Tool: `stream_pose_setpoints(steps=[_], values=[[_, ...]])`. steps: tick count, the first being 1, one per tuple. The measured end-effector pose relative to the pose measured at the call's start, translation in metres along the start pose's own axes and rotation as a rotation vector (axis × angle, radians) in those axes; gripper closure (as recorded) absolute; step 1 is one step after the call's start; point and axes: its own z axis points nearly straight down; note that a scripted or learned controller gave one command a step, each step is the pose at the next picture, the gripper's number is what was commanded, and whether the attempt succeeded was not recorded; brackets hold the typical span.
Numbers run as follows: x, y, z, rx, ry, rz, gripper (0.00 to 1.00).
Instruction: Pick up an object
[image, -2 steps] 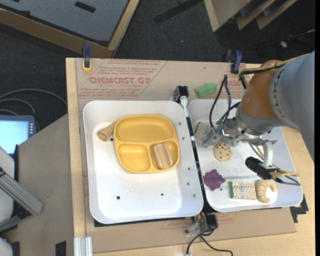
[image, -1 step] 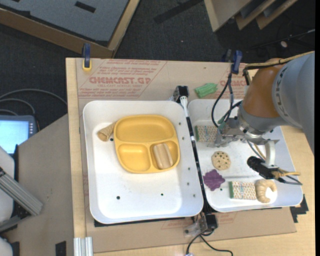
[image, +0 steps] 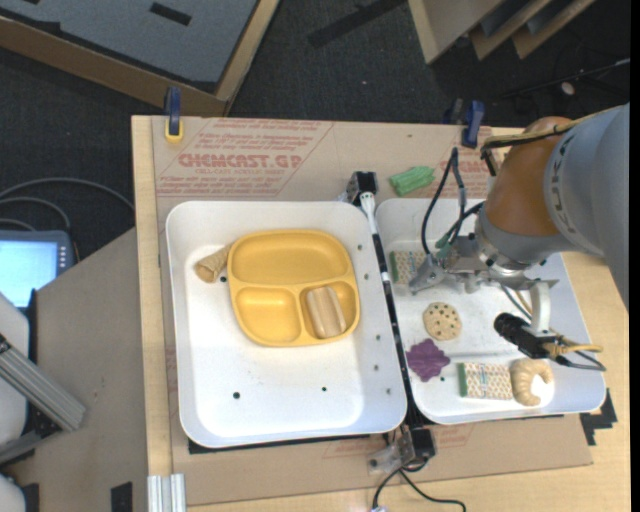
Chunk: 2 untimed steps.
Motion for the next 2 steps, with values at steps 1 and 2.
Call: stream_pose_setpoints(steps=[1,2], values=[[0.000,-0.043,0.011,0.010,0.003,0.002,0.00],[-0.008,-0.001,0.010,-0.002,-0.001,0.000,0.00]])
